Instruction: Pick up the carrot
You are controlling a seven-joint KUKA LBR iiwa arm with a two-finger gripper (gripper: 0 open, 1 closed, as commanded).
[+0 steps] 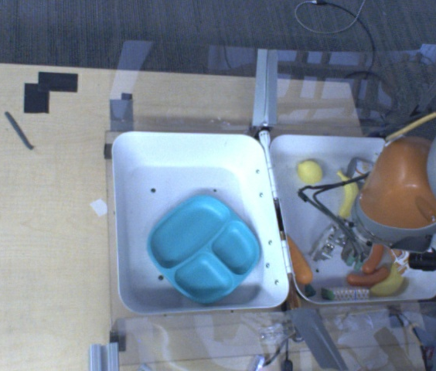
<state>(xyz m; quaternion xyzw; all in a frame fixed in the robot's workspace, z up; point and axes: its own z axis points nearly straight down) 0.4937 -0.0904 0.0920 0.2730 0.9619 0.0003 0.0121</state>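
The carrot point(300, 263) is an orange tapered piece lying along the left wall of the right bin point(322, 151), near its front corner. My gripper point(334, 246) hangs low inside that bin, just right of the carrot and a little apart from it. Above the gripper, the arm's orange band point(400, 184) covers much of the bin's right half.
A yellow lemon point(308, 170) and a yellow banana-like piece point(348, 195) lie at the back of the right bin. A red sausage point(366, 275) and another yellow item point(390, 284) sit at its front. The left bin point(137, 207) holds a blue divided plate point(202, 247).
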